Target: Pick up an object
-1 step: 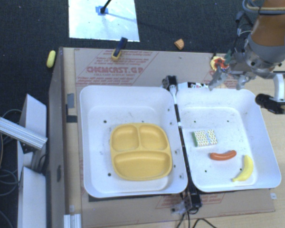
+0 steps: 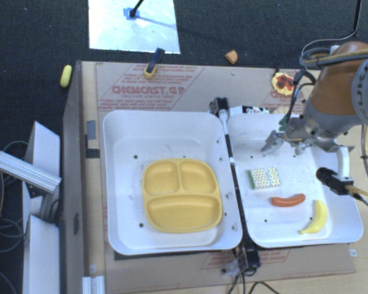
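Observation:
My gripper point(image 2: 286, 146) hangs over the back part of the right bin point(image 2: 349, 225), open, with nothing between its fingers. In front of it and a little to the left, a small green and white checkered block point(image 2: 264, 177) lies on the bin floor. Nearer the front lies a red sausage point(image 2: 287, 199). A yellow banana point(image 2: 315, 218) rests near the bin's front right corner. None of these three touches the gripper.
The left bin point(image 2: 119, 164) holds a yellow divided plate point(image 2: 181, 195). A black divider point(image 2: 231, 164) runs between the bins. Small items lie outside on the board and floor: a red and yellow piece point(image 2: 283, 82), an orange bit point(image 2: 232, 56), a yellow piece point(image 2: 65, 75).

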`<state>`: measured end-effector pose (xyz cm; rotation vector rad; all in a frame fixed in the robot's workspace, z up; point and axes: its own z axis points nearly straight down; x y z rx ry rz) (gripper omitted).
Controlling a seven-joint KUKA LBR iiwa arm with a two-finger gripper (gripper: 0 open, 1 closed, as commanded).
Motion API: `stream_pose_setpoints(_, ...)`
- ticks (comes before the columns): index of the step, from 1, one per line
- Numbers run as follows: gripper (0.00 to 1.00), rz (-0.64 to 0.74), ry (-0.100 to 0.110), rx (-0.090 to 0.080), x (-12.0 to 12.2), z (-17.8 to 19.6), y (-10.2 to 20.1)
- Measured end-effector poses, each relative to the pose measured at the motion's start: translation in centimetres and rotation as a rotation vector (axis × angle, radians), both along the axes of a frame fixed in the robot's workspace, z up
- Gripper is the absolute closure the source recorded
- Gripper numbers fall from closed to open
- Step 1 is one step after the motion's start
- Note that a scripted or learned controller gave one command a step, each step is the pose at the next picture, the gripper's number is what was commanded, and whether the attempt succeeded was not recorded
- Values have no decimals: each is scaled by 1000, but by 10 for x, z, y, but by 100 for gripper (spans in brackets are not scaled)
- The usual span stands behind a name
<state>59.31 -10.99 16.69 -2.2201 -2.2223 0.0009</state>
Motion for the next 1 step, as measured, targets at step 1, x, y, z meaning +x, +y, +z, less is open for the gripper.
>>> stream_pose_setpoints(1, 0, 0, -1, 0, -25, -83, 24)
